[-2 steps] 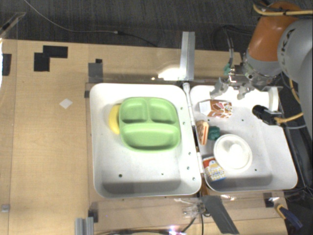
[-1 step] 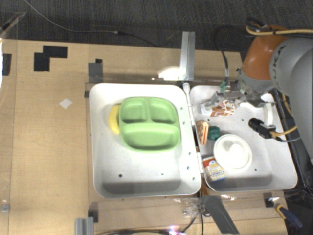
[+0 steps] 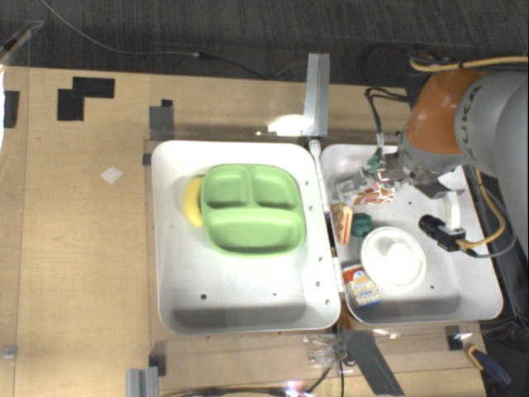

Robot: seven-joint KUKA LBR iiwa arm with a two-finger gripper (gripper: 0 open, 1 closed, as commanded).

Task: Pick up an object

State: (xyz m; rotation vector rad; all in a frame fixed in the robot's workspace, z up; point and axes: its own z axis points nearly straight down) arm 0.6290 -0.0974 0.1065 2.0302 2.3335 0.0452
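Here gripper [image 3: 374,176], state unclear, sits near right bin [image 3: 475,300] rear edge, amid clutter.

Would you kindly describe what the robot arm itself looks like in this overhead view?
The arm is rounded and light grey, with a glossy orange band above the wrist. Black and yellow cables run alongside it, and the gripper end looks dark and metallic.

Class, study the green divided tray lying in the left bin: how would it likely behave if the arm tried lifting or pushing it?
The green divided tray looks like moulded plastic, so probably stiff and light for its size. It is broad and flat, so a two-finger tool would likely need its rim. It overlaps a yellow object, so a push might rock it or drag that along.
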